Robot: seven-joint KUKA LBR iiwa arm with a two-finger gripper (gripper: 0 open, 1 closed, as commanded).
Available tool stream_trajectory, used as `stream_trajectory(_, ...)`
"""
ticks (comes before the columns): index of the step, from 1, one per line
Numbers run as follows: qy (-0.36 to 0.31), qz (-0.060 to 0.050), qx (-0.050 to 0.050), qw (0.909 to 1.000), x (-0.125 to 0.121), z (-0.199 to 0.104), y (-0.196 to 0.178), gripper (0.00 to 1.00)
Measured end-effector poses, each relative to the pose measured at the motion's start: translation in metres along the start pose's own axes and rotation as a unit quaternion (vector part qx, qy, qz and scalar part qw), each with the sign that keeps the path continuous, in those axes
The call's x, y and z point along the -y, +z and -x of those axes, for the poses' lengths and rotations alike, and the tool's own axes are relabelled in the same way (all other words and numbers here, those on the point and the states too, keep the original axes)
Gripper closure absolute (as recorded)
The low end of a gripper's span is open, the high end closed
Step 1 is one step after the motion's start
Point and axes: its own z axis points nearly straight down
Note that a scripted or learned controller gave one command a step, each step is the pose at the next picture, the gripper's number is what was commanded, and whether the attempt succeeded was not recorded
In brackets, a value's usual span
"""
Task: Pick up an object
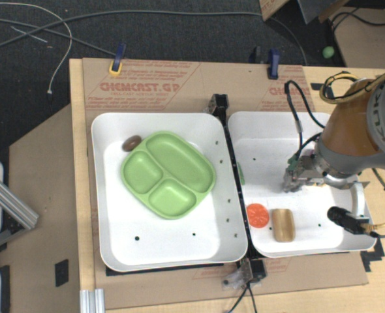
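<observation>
Camera view from above, and you've got the gripper [295, 178] down in the right bin [271, 132], about mid-bin, with bare white floor around it. You can see nothing in its grasp, and whether it's spread wide or pinched narrow you cannot tell from this slant.

Your candidates for the pick are an orange disc [257, 215] and a tan block [283, 225]. They lie just beside each other near the lower wall of that same bin, disc to the left, both apart from the gripper and lower in the view than it. A sliver of green [240, 173] shows at that bin's left wall, too small to name.

Over in the left bin [114, 194], a green divided plate [168, 173] lies flat, turned cornerwise. A small brown oval piece [132, 143] sits at its upper-left edge — touching or nearly so, hard to call. Both bins rest on the cardboard-covered bench [160, 83].
</observation>
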Motion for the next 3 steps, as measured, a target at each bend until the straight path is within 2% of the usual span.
stream_trajectory(2,-0.001,0.002,0.001,1.0,-0.001,-0.001,-0.087,1.0)
stream_trajectory(3,-0.001,0.003,0.001,1.0,0.008,-0.002,-0.142,1.0)
